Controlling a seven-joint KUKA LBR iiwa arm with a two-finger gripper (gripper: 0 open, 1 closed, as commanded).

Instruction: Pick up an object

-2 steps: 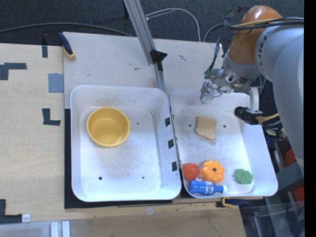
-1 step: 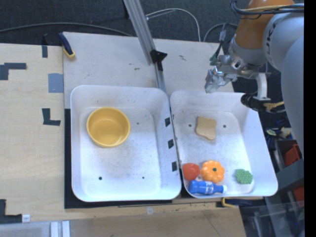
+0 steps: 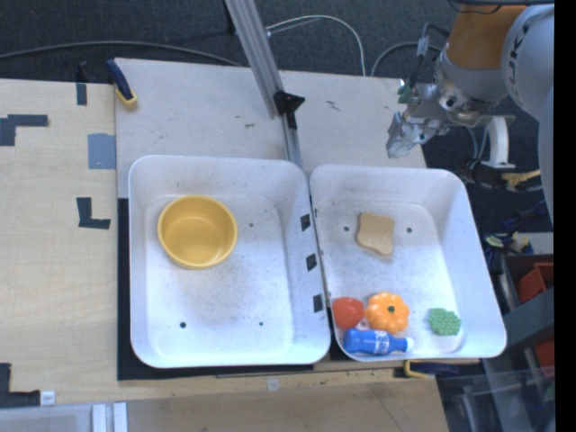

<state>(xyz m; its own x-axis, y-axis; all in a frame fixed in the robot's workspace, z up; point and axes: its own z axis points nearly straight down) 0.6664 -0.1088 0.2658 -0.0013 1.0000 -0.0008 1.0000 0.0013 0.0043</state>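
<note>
Step in hand: approach, nothing grasped; gripper (image 3: pixel 402 141) above the right bin's (image 3: pixel 468 214) far rim, finger spacing not discernible; bread slice (image 3: pixel 375 232) inside that bin, nearest candidate; next: descend over it, then close.

Metal pole (image 3: pixel 256 48), blue-yellow clamp (image 3: pixel 121 83), cables (image 3: pixel 315 27).

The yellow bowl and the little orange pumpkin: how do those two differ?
The yellow bowl sits by itself in the left bin; the orange pumpkin is crowded among other toys in the right bin. The bowl is much larger, hollow and smooth, while the pumpkin is small, solid-looking and ribbed with a green stem. Both are round and rest upright.
</note>
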